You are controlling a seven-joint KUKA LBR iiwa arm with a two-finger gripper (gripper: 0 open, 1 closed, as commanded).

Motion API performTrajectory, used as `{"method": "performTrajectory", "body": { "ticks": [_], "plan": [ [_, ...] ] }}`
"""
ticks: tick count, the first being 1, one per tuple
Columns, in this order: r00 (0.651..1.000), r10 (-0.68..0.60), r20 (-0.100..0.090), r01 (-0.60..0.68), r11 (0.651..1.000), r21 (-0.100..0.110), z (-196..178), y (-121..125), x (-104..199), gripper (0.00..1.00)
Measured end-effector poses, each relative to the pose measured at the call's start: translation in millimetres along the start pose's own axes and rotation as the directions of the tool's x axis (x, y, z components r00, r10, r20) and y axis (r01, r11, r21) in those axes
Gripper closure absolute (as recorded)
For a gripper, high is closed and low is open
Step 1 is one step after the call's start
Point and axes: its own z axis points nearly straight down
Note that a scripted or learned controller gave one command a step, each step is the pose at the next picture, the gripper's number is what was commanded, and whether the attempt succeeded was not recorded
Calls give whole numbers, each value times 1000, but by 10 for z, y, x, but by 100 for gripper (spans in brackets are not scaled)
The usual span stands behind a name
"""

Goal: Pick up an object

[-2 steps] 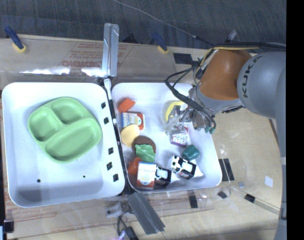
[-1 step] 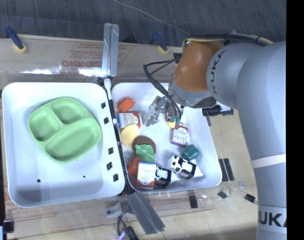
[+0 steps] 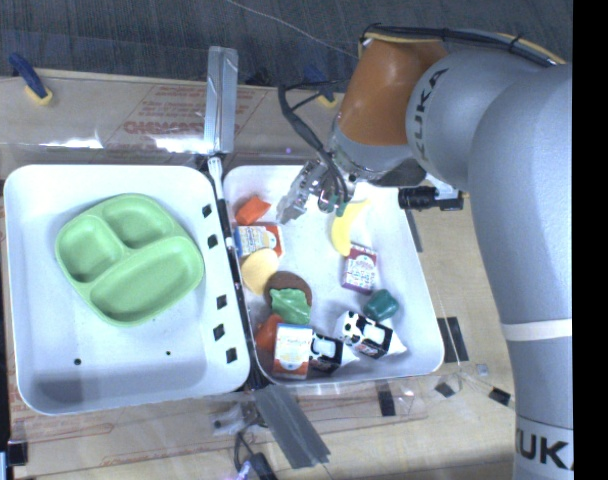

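Observation:
My gripper (image 3: 309, 198) hangs over the back of the right bin (image 3: 416, 268), fingers spread open and nothing between them. A yellow banana-shaped piece (image 3: 342, 228) lies just right of it, and an orange piece (image 3: 251, 209) just left, by the bin's left wall. In front of these are a small milk carton (image 3: 256, 240), a yellow round piece (image 3: 259, 269), a purple-red carton (image 3: 360, 268), a brown doughnut with a green piece on it (image 3: 289, 295), a teal piece (image 3: 381, 304), a cow-patterned piece (image 3: 367, 335) and an orange carton (image 3: 292, 351).
The left bin (image 3: 44, 368) holds a green divided plate (image 3: 129, 256). A grey divider (image 3: 222, 103) runs between the bins. The arm's orange band (image 3: 389, 83) and grey body (image 3: 514, 168) cover the right side of the bench.

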Motion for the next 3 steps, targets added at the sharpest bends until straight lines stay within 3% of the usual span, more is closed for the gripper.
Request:
{"method": "performTrajectory", "body": {
  "ticks": [1, 2, 3],
  "plan": [
    [1000, -14, -2, 14, 1000, 5, -73, -1132, -301, 100],
    [1000, -22, -3, 22, 1000, 2, -69, -1077, -291, 0],
    [995, -96, -8, 96, 995, 1, 608, -654, -259, 0]
  ]
}}
